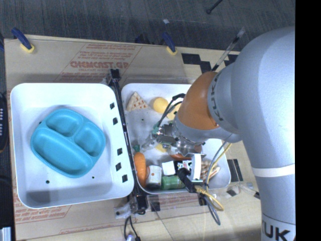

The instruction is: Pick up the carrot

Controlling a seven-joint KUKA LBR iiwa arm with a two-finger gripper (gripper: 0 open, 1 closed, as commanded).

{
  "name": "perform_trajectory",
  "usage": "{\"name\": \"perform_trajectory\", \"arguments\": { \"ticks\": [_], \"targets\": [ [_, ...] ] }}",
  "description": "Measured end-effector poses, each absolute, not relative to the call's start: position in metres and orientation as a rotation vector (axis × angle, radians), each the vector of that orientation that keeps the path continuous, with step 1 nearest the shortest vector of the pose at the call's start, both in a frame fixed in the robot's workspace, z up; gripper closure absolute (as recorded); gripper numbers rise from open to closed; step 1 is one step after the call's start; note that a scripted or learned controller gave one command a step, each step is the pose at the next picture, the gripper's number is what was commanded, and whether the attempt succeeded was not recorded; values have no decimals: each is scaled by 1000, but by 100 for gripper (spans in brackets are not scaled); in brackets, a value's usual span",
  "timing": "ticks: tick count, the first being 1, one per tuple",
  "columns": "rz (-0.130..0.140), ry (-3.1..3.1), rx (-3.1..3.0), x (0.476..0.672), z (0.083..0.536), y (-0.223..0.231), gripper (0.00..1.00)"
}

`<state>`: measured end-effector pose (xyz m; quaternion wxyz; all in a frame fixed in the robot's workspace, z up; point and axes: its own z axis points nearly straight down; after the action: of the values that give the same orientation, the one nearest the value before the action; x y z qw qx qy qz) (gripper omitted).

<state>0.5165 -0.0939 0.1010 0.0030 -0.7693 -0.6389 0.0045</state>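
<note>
Carrot (140, 167) not yet picked: lies in right bin (150, 86), just beside left wall, front end, next to can (153, 175). Gripper (173, 143) low over bin middle, near carrot, apart from it. Open or closed: you can't tell from here. Whole grasp and lift left.

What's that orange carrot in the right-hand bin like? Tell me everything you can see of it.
The carrot is a short, stubby orange piece with smooth, slightly glossy skin, so it is probably a plastic toy. No green top can be made out. It lies flat on the floor of the right bin, lengthwise along the wall shared with the other bin and close against it, near the front corner. A white and red container sits right beside it, apparently touching. Nothing grips the carrot.
</note>
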Motion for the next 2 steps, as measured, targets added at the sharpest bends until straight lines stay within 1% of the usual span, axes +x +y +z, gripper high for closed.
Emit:
{"name": "perform_trajectory", "arguments": {
  "ticks": [1, 2],
  "targets": [
    [-16, -1628, -2703, 503, 96, -108, 0],
    [-4, -1579, -2714, 535, 195, -85, 0]
  ]
}}
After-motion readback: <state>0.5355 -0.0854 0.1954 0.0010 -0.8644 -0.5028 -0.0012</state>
